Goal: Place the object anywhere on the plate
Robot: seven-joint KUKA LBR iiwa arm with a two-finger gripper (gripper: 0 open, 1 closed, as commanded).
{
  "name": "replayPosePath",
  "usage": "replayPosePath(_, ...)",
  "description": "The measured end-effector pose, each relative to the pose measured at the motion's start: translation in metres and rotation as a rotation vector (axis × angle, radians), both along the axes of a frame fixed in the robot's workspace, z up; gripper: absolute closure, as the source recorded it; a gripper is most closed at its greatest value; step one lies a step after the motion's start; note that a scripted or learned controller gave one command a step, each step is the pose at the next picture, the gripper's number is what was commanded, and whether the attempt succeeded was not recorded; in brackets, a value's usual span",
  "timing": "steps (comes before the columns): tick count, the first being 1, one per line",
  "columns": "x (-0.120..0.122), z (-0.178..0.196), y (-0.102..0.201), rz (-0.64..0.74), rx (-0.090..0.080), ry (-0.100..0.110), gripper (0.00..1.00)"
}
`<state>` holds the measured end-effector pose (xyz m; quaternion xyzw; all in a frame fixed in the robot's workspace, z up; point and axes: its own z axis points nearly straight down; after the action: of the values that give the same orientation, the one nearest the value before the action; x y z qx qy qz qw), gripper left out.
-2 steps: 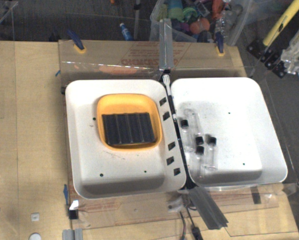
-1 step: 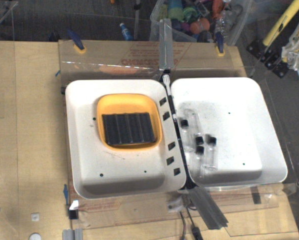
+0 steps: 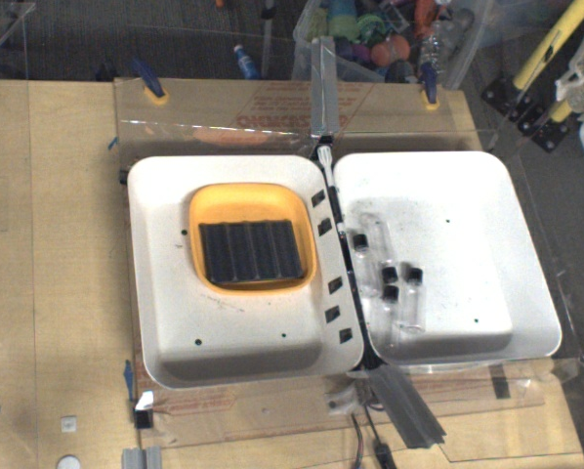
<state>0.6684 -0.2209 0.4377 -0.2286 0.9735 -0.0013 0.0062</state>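
Gripper state: cannot tell, released or clenched. Dark ribbed rectangular slab (image 3: 251, 250) lying flat in the middle of the orange rounded-square plastic plate (image 3: 248, 195), inside its rim. Plate sitting toward the far side of the left white bin (image 3: 165, 311). Small clear-and-black pieces (image 3: 397, 279) lying near the left wall of the right white bin (image 3: 468, 213). Judged: if the slab is the object, placement done, nothing left.

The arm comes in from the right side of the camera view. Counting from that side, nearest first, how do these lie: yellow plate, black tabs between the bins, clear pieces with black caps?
1. Clear pieces with black caps, in the right bin.
2. Black tabs, on the wall between the bins.
3. Yellow plate, in the left bin.
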Motion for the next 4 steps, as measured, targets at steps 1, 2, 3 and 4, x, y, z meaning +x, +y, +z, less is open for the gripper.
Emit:
replayPosePath(1,-0.0002,-0.0003,-0.0005,0.289,-0.003,0.000,1.00)
replayPosePath(2,-0.0001,-0.0002,-0.0001,0.366,-0.004,0.000,1.00)
replayPosePath(3,0.0000,-0.0002,0.0002,0.421,-0.004,0.000,1.00)
replayPosePath(4,-0.0002,-0.0008,-0.0002,0.740,-0.006,0.001,1.00)
